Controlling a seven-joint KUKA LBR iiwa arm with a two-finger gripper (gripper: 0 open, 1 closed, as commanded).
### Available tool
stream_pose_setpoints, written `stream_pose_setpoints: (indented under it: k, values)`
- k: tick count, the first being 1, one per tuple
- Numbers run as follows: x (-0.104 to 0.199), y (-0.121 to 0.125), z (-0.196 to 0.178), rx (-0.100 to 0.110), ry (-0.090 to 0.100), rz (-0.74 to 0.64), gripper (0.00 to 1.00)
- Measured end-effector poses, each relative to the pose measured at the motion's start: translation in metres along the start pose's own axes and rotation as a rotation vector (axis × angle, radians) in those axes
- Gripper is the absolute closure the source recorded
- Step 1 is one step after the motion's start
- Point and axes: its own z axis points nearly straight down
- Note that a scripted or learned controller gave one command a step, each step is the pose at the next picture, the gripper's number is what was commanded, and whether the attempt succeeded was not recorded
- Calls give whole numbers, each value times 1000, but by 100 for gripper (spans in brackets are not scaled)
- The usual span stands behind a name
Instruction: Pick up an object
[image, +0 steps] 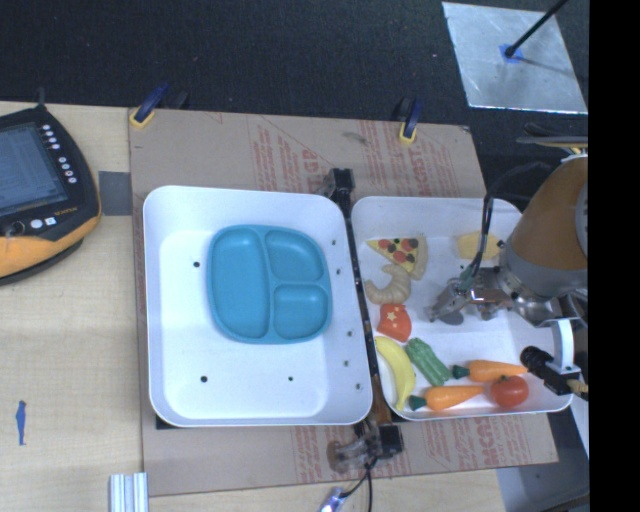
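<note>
I see the toy food lying in the right bin (440, 208): a pizza slice (398, 251) near its far edge, a red tomato (510, 391) and two carrots (466, 384) along its near edge, a banana (398, 368) by its left wall. The left bin (170, 395) holds a blue divided plate (269, 282). My arm (552, 230) reaches in over the right bin's right edge, with the gripper (452, 304) low near the bin's middle. I cannot tell how it stands or whether it has hold of anything.

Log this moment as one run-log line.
gripper: low in right bin, fingers unclear | nearest: pizza slice, ginger root | blue plate: in left bin | pick: not confirmed
</note>
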Motion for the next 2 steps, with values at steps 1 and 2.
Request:
stream_pose_setpoints:
  k: [1, 2]
  values:
    - [63, 34, 0, 0, -1, 0, 0]
    - [74, 73, 0, 0, 1, 4, 0]
